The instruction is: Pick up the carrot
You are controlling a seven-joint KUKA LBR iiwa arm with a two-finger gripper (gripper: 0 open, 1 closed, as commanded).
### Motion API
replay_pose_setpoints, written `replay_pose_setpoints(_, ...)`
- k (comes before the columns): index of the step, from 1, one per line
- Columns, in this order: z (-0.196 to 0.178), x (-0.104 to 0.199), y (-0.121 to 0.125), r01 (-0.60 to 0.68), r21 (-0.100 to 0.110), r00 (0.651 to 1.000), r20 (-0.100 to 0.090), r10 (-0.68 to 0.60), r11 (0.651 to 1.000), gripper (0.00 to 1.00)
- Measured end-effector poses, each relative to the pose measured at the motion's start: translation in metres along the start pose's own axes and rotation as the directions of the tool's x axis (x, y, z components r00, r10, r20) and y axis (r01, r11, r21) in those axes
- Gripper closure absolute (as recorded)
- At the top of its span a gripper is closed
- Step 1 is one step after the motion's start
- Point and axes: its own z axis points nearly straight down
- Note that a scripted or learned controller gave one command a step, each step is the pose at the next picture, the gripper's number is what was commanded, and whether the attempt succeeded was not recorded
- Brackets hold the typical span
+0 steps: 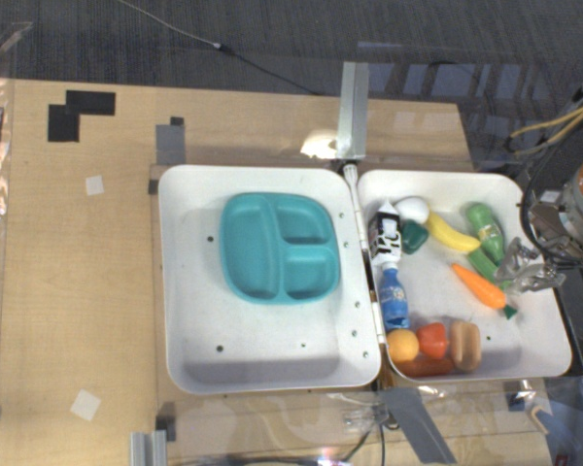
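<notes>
The left bin [189, 352] is holding a teal divided plate [278, 247], which is lying flat near the middle of it. In the right bin [549, 352], close to the wall between the two bins, a black-and-white bottle [386, 236] and a blue bottle [394, 299] are lying end to end. Further right, a yellow banana [453, 233] is resting beside a green toy vegetable [485, 229]. Along the near wall, an orange ball [402, 344], a red piece [432, 340] and a brown bread roll [464, 345] are sitting in a row.

The carrot [480, 286] is lying in the right part of this bin, slanting down to the right, with its green end near the gripper [531, 270]. The gripper is hanging just beside that green end, at the right wall, and I cannot tell if its claw is apart or together.

In my judgement, the arm is approaching the carrot and is not holding it. To do it well, the claw should be moving left over the orange middle, turning across the slant, and descending without pushing the green vegetable just above.
</notes>
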Motion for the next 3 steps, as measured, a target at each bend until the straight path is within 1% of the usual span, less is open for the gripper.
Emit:
replay_pose_setpoints(1, 0.102, -0.057, 0.058, -0.092, 0.007, 0.996, 0.009, 0.092, 0.996, 1.00)
replay_pose_setpoints(2, -0.051, -0.025, -0.007, -0.090, 0.020, 0.996, 0.009, 0.090, 0.996, 1.00)
replay_pose_setpoints(3, -0.045, -0.026, -0.003, -0.087, 0.008, 0.996, 0.005, 0.087, 0.996, 0.00)
